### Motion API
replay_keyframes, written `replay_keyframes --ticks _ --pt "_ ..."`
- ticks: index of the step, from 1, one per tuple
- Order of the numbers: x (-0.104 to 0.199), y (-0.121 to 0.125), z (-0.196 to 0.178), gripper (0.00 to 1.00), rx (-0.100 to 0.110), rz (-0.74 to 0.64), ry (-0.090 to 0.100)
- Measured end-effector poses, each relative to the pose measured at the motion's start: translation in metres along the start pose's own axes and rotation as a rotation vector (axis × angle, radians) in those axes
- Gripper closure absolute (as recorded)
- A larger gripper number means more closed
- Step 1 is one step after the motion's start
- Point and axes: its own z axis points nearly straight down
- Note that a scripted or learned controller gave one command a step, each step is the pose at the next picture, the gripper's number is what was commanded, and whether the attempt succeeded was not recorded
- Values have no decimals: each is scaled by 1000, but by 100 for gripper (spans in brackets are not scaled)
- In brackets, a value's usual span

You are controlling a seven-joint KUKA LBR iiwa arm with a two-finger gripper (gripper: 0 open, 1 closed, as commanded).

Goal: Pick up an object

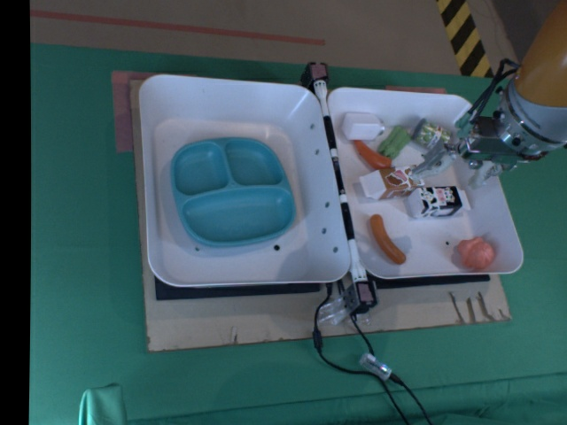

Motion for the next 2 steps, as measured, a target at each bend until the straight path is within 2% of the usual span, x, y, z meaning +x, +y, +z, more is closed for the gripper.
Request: replay_keyframes --ticks 1,2 --pt "13 46 86 0 -1 0 0" --pt "-9 79 146 0 -14 0 -2"
